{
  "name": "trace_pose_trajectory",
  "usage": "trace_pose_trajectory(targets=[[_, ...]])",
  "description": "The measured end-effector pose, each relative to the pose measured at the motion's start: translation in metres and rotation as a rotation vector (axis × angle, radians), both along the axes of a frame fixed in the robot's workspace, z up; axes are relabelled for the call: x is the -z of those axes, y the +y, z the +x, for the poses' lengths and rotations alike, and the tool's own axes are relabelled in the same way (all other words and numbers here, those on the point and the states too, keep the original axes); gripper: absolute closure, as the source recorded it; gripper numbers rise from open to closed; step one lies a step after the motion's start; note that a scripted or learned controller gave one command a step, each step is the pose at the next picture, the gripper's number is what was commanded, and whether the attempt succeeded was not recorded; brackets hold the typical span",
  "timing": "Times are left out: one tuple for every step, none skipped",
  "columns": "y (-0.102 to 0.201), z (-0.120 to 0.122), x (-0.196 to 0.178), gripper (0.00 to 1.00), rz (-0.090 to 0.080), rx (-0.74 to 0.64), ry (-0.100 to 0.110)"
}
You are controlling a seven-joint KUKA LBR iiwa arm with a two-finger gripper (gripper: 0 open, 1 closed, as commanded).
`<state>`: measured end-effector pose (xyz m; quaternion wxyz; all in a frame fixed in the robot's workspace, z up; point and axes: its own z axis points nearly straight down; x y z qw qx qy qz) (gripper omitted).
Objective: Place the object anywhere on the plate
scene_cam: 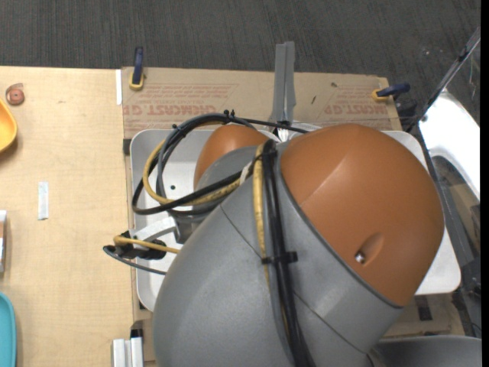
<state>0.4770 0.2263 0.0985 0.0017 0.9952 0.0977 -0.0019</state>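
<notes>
At the bench's [69,167] left edge a yellow thing [6,128] is peeking in, and a blue thing [6,331] is sitting at the bottom left corner. I cannot tell if either is the plate.

Next comes the white bin [149,167]. Its left wall is showing, and black and yellow cables [157,182] are looping over it.

The big grey arm [229,297] with its orange band [359,205] is leaning over almost the whole bin. It is hiding the gripper, so I cannot tell about the jaws. It is also hiding the object, so I cannot tell where the object is, or if the arm has it.

What could go wrong: I think the grab could miss, and the arm would then be carrying nothing to the plate. The loose cables could also be catching on the bin's left wall as the arm is moving.
</notes>
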Motion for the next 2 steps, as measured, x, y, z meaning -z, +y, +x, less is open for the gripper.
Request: trace_pose_trajectory(targets=[[0.0, 0.068, 0.007, 1.0, 0.001, -0.001, -0.002], [0.0, 0.079, -0.065, 1.0, 0.001, -0.016, -0.001]])
